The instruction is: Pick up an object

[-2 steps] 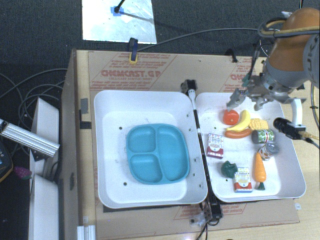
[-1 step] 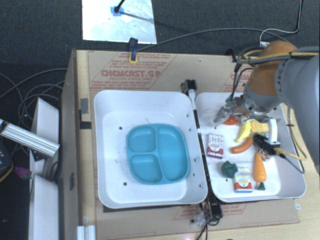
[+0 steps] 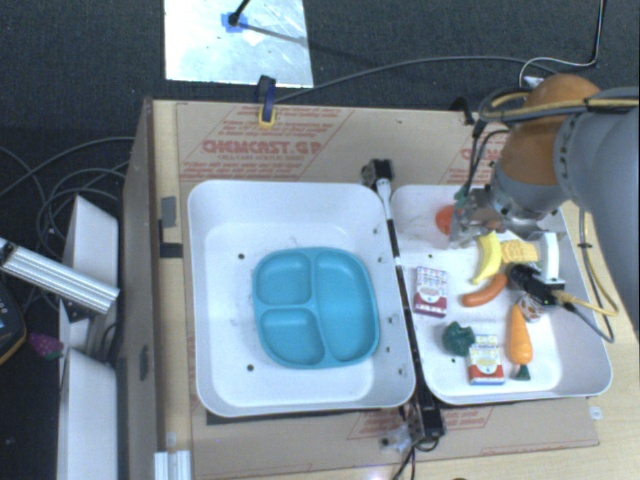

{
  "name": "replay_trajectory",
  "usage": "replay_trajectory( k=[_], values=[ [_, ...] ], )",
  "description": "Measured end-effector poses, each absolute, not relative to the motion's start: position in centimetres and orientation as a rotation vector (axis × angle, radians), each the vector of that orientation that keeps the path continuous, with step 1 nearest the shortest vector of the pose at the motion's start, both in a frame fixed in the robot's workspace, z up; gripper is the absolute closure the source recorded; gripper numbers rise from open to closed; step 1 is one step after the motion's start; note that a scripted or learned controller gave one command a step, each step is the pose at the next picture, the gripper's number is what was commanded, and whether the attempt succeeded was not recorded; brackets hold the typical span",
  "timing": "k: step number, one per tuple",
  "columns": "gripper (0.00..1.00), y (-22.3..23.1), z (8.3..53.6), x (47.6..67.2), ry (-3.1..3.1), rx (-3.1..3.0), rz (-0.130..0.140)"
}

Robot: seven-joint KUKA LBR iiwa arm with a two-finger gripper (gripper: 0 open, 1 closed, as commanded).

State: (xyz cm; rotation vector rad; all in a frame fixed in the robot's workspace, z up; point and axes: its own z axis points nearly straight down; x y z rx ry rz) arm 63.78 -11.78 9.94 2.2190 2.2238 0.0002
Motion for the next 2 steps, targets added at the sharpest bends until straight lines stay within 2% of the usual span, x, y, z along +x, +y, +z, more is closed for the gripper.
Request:
replay_trajectory(
  k=[1, 2],
  values=[
    [0.00, -11.77, 9.98, 63.85, 2.222, 2.217, 0.003],
    [1.00, -11.78, 10.89, 63.69, 2.228, 2.223, -0.005]
  ],
)
